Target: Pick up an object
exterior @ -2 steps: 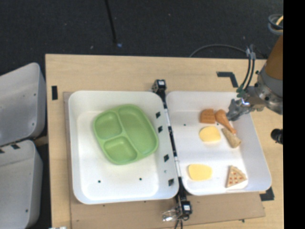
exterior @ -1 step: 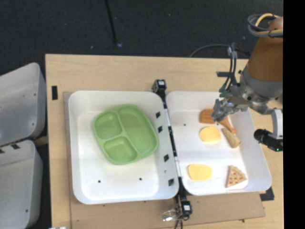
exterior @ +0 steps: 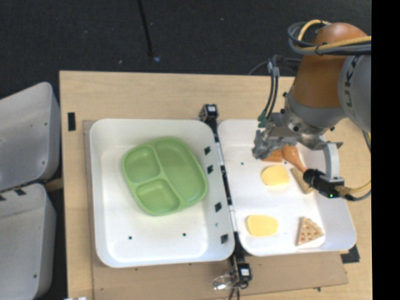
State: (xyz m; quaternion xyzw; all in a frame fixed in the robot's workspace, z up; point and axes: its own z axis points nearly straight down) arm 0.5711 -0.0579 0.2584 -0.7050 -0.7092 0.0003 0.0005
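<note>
Tool [exterior: 270,144]: dull grey metal look, matt, dark cabling alongside. Arm shell above tool: glossy orange band, smooth grey casing.
Bin under tool [exterior: 247,192]: white plastic, smooth, slight sheen. Bin well left of tool [exterior: 106,230]: same white plastic.
Divided tray [exterior: 164,175] in that left bin: pale green plastic, smooth, semi-matt.
Yellow piece just below tool [exterior: 275,175] and yellow piece further below [exterior: 262,225]: smooth, matt, plastic-like.
Pizza-slice toy [exterior: 309,232]: matt, dotted surface.
Bench [exterior: 156,92]: light wood-look board, matt.
</note>
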